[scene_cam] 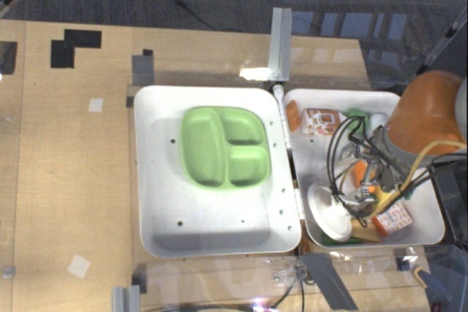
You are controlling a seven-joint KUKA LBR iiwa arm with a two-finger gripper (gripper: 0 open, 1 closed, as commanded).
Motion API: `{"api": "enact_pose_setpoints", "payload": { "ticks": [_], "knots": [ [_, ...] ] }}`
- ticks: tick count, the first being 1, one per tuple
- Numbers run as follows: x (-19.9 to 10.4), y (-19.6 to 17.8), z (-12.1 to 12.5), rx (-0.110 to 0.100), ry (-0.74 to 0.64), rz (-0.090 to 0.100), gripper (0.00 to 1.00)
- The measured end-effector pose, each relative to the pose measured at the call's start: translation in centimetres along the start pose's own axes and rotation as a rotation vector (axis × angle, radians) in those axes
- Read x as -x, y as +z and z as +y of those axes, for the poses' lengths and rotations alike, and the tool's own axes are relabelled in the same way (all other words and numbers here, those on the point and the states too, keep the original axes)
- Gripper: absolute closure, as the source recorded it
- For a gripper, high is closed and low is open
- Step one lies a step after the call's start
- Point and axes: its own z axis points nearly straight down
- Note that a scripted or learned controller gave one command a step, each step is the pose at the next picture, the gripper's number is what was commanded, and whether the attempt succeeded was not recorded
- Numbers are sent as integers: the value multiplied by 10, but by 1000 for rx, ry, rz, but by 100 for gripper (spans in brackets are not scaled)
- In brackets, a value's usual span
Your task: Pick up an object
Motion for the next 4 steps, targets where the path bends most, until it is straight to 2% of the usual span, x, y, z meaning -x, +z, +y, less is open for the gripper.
{"api": "enact_pose_setpoints", "payload": {
  "ticks": [1,2,3,4],
  "knots": [
    [3,-13,1,-1,-7,-5,100],
    [35,-136,-54,-3,-34,14,100],
    [37,-186,-70,2,-172,21,100],
    [134,-174,-68,8,-436,22,100]
  ]
}}
